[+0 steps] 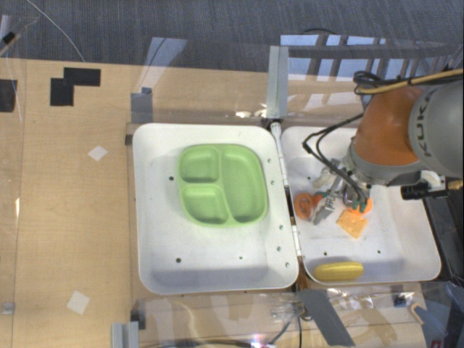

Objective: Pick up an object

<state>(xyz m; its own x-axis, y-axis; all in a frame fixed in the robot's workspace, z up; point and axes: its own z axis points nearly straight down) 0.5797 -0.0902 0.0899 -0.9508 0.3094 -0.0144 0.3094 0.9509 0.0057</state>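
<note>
Right now my jaws [330, 203] sit low in the right bin [406, 267], between an orange-red piece [305, 204] and orange wedge [353, 224] (grip unreadable); arm [395, 136] reaches from frame right.

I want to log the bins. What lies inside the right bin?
Right bin: a yellow banana-like object, an orange wedge, a red-orange item. The arm covers the back part.

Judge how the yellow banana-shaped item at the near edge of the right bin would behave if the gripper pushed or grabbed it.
The yellow item looks rounded and elongated, so a sideways push would probably roll it. It lies against the right bin wall, which may crowd a finger. Its smooth, glossy look suggests light plastic that could slip from a shallow pinch.
</note>
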